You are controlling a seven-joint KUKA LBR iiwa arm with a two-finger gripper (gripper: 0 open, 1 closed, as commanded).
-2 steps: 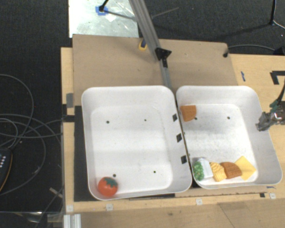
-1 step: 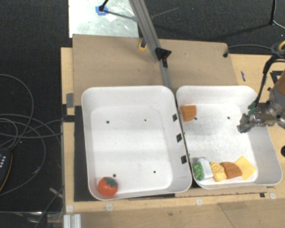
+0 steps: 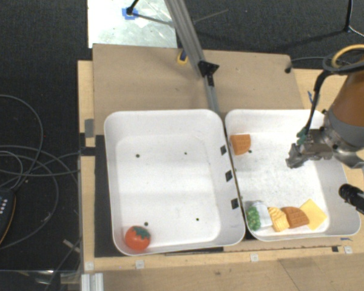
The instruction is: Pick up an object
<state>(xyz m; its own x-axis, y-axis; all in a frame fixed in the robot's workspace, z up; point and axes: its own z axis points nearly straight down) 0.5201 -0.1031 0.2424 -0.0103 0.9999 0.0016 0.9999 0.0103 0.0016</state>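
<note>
No legible writing on any item. My gripper (image 3: 296, 160) hangs over the right bin (image 3: 352, 223); I cannot tell its state. That bin holds an orange block (image 3: 241, 143) at its left wall and a green, yellow and brown cluster (image 3: 285, 217) along the near edge; the left bin (image 3: 164, 119) holds a tomato (image 3: 137, 238).

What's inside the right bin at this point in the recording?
The right bin holds an orange block near its far left corner, and along the near edge a green piece, a yellow ridged piece, a brown piece and a yellow slab. The end effector covers part of the floor.
</note>
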